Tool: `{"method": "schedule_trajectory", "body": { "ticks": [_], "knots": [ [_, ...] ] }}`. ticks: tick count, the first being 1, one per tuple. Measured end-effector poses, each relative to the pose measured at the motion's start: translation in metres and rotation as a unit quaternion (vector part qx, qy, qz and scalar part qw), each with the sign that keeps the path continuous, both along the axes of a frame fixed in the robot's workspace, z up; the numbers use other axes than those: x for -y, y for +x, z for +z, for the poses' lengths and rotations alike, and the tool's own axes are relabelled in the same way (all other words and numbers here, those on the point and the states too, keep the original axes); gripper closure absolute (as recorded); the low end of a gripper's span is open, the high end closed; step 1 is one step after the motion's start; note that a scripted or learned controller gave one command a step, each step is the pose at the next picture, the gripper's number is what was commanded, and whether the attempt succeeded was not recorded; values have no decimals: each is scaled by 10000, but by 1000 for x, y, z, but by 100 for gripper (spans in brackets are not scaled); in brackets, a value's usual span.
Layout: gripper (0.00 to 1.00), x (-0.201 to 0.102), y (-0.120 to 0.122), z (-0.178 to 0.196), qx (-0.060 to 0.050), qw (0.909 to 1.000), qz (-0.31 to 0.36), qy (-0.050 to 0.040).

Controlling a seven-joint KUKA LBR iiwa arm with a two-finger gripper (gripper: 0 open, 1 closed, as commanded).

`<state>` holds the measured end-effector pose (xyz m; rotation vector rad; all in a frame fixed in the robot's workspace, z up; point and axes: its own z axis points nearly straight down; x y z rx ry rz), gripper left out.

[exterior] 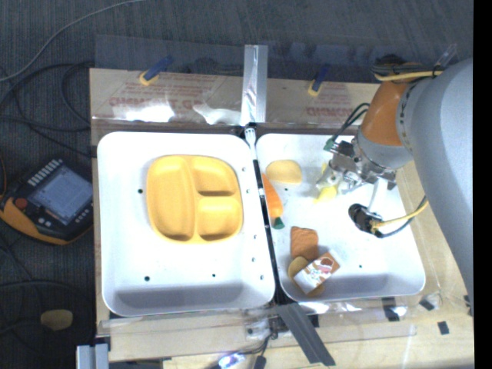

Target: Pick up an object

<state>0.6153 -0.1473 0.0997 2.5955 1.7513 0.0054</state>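
My gripper is low in the right bin, near its back right part, with the orange-banded wrist above it. A small yellow piece lies right at the gripper's lower left tip, touching or nearly touching it. A pale yellow round fruit sits to the left of the gripper. An orange carrot lies along the bin's left wall. Toward the front are a brown bread-like slice, a small brownish lump and a white and red carton.
The left bin holds a yellow divided plate. A black cable loop hangs from the arm into the right bin, just right of the middle. The grey arm body covers the bin's right side.
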Motion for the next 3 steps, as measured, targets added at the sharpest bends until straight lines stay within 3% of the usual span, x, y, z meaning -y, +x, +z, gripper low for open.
{"method": "schedule_trajectory", "body": {
  "ticks": [1,2,3],
  "knots": [
    [100,-26,-32,150,-57,9987,510,20],
    [100,-13,-53,149,-62,9974,-713,31],
    [100,27,-17,114,-61,9863,-1647,24]
  ]
}}
